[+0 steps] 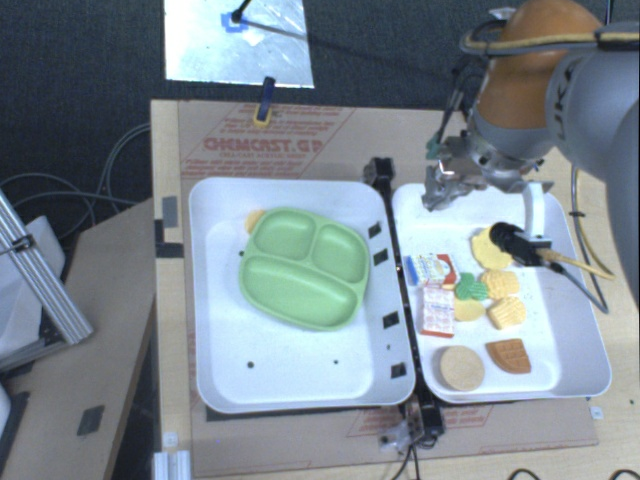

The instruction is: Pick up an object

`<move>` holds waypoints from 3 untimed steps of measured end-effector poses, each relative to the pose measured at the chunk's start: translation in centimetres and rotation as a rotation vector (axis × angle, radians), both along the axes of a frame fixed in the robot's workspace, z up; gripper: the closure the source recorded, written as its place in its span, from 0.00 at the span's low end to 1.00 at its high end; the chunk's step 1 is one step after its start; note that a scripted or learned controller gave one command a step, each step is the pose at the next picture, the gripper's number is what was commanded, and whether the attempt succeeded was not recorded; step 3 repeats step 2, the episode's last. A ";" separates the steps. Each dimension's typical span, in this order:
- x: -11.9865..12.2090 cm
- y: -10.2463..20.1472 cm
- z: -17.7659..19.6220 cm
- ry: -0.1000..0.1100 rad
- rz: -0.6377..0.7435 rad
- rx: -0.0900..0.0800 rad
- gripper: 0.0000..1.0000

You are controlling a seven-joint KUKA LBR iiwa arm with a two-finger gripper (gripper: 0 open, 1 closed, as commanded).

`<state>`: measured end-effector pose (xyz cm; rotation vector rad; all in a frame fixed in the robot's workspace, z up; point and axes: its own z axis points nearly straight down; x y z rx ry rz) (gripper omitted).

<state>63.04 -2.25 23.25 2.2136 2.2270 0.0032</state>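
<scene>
Up top, tool (pixel 441 194) over right bin (pixel 590 368); toy food (pixel 487 298) below it.

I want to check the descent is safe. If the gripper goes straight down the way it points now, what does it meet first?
Probably bare floor of the right bin, in its upper left part. The gripper hangs above that spot, and the small packets lie nearer the camera. Depth is hard to judge from this slant.
</scene>
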 end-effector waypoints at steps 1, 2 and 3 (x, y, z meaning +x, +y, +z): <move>-0.4 0.3 -0.7 0.001 -0.001 -0.001 1.00; 0.5 -0.2 -1.3 0.000 -0.004 -0.001 1.00; 0.5 -0.2 -1.3 0.000 -0.004 -0.001 1.00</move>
